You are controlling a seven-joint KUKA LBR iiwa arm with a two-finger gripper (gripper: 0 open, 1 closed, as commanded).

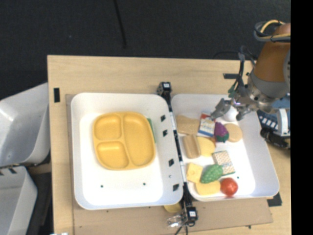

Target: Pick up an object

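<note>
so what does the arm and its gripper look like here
The arm is grey with a broad orange band above the wrist and a yellow-edged ring at its top. Dark cables run alongside it. The gripper is small, silvery metal.

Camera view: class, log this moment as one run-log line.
task: pick up an object | gripper: above right bin, near purple toy | holding: nothing seen | left bin: yellow tray

We see a yellow divided tray [123, 140] sitting mid left bin [83, 180], nearer its right wall. Wooden bench [58, 72] carries both bins; black clips [165, 87] along the seam between them. White tub [22, 126] off bench's left edge.
</note>
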